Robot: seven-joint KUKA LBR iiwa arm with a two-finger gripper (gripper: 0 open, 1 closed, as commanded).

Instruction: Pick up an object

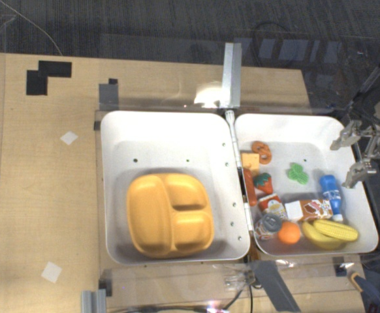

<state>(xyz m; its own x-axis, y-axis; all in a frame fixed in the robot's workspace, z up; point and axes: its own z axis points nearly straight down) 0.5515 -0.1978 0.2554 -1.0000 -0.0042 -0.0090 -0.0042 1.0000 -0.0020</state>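
A: What's seen for the pick, and where?

B: Small items are piled in the right bin [320,126], mostly along its near and left side. A yellow banana [322,237] and a corn cob [337,229] are laid touching at the near right corner. An orange ball-shaped fruit [289,233] is set just left of them. A blue bottle w/ white cap end [331,193] is lying beside the right wall. A green leafy piece [298,172] is placed apart, mid-bin.

A: Counts?

B: 2 white bins are counted on the wood surface [40,194]. In the left bin [170,132], 1 yellow divided tray [170,212] w/ 3 compartments is held. In the right bin approx. 10 small pieces are made out, incl. 1 orange pretzel-like piece [262,150], 1 tan block [250,161], 1 red-and-green item [262,182], 1 grey round can [267,224], and 2 red-white packets [273,207] [316,209]. An exact total can't be given; the pile is overlapped.

A: Labels, text?

B: Print is seen on the packets, but too small to be read. No brand can be made out.

A: The jaws?

B: The gripper [358,154] is seen at the right bin's right rim, above the blue bottle's side. Whether the jaws are spread or closed can't be told; nothing is seen held.
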